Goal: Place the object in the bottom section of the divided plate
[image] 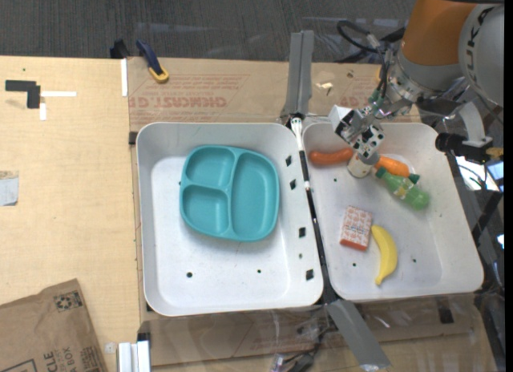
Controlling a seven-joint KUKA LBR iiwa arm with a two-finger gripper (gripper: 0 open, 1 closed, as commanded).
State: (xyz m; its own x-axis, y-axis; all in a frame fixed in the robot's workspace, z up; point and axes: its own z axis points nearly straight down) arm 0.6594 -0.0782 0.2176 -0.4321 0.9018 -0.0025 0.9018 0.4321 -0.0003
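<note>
Grey-and-white gripper hung low over the far part of the right bin; whether its jaws were spread or pressed together could not be told, and no item was seen between them. Arm entered from the right, orange band above the wrist.

Contents of right bin, nearest the gripper first:
- Small pale cylinder-like object, just below the gripper tip; contact could not be judged.
- Red-orange sausage, lying lengthwise just left of the gripper, near the bin's far left corner.
- Orange carrot, just right of the pale object, tilted.
- Green toy vegetable, beside and partly under the carrot's near side.
- Speckled pink-and-white block with orange base, near the bin's middle.
- Yellow banana, just right of the block, curved, pointing toward the near edge.

Contents of left bin:
- Teal divided plate, three sections, resting flat near the bin's centre, well apart from the gripper and from every item listed above; all three sections bare.

Surroundings: cardboard-covered bench; blue-and-yellow clamp beyond the left bin
</note>
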